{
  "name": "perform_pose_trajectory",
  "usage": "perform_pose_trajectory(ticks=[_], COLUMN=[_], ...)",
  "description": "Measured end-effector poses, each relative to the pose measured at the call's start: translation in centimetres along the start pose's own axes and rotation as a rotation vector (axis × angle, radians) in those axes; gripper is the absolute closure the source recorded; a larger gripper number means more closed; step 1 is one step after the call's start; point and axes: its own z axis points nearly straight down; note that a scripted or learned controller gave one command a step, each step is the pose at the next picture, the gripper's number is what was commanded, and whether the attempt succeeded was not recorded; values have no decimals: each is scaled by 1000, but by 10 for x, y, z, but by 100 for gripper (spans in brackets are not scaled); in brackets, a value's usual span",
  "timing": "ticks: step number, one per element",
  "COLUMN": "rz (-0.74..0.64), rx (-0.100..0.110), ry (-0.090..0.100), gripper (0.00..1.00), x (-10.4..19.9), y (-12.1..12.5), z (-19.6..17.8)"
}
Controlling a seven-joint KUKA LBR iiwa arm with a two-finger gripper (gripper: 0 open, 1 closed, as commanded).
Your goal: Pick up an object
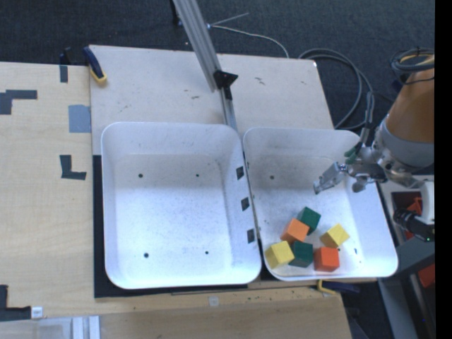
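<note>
Several small blocks lie clustered in the front of the right bin (282, 154): a green one (308, 217), an orange one (297, 229), two yellow ones (335, 236) (280, 253), a dark green one (302, 253) and a red-orange one (326, 258). My gripper (342, 183) hangs over the right bin's middle right, behind the cluster and apart from it. Its two fingers stand apart, open, with nothing between them.
The left bin (169, 203) stands beside the right one, the two sharing a middle wall. A slanted metal rail (201, 34) runs down from the top to the bins' junction. Cables (339, 69) lie at the back right. A clamp (94, 63) sits at the board's back left corner.
</note>
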Motion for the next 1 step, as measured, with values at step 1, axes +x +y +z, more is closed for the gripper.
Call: perform_pose_trajectory(ticks=[1], rz=[-4], rx=[5], ry=[3], gripper=[0], x=[58], y=[-8], z=[45])
